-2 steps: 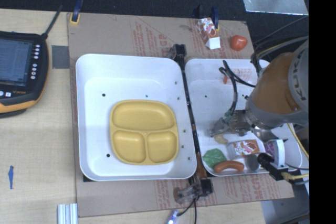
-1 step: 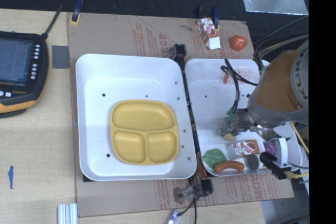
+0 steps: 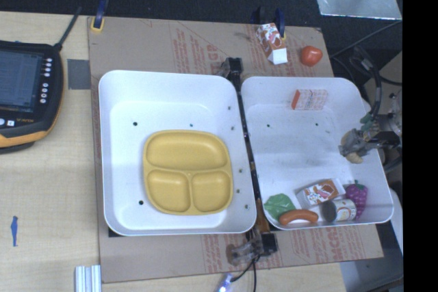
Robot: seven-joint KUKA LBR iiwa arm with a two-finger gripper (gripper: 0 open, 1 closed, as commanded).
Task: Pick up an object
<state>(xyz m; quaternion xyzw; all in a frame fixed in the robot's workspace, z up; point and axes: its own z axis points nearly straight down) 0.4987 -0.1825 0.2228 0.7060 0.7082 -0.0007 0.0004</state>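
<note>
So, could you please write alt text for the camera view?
A gripper sits at the right bin's right edge, toy food clustered in its lower corner. The left bin holds a yellow divided tray.

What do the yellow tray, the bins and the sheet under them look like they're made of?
Yellow tray: likely moulded plastic, matte; one even colour, rounded compartment edges. Left bin and right bin: probably thin formed plastic, smooth with a slight sheen; rounded corners, soft highlights. Sheet beneath: looks like cardboard; flat brown surface with faded red print.
</note>
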